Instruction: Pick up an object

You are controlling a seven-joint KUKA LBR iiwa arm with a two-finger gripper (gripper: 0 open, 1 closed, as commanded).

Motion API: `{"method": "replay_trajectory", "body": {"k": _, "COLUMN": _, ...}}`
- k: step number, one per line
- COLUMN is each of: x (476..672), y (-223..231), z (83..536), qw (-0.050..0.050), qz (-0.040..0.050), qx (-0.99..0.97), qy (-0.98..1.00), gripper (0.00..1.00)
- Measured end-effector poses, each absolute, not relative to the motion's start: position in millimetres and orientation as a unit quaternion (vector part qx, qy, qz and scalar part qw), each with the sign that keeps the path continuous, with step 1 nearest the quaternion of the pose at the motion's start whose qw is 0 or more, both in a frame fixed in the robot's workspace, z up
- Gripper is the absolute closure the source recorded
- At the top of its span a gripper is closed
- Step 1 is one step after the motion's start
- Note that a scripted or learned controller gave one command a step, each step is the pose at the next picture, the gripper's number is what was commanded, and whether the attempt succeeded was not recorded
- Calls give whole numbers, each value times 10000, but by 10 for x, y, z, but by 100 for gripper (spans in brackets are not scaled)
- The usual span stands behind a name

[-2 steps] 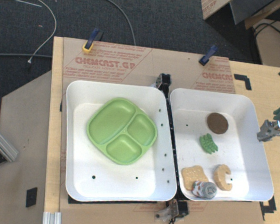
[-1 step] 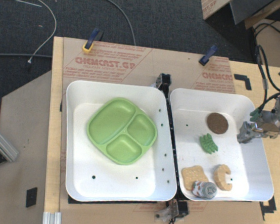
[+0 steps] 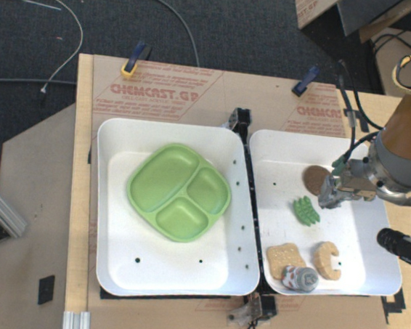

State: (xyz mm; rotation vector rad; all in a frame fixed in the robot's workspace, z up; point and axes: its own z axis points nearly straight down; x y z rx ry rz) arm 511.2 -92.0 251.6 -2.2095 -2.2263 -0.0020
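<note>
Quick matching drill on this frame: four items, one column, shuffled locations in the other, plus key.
Items:
1. green divided plate
2. green spiky toy
3. brown disc
4. grey-red object

Places:
A. right bin, front edge
B. left bin, middle
C. right bin, beside the end effector
D. right bin, centre

Pairs: 1-B, 2-D, 3-C, 4-A

Your hand (image 3: 331, 197) hangs in the right bin (image 3: 381, 160), a round disc (image 3: 314, 179) just beside it, a leafy piece (image 3: 306, 211) near its left, three more pieces toward the front, and the divided plate (image 3: 179, 192) far left in the other bin (image 3: 113, 209).
</note>
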Motion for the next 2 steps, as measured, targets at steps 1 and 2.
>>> {"method": "replay_trajectory", "body": {"k": 1, "x": 5091, "y": -488, "z": 2477, "qw": 21, "qz": -1, "qx": -7051, "qy": -7091, "gripper": 100}}
{"method": "replay_trajectory", "body": {"k": 2, "x": 4965, "y": 58, "z": 2498, "qw": 27, "qz": 0, "qx": -7046, "qy": -7096, "gripper": 100}}
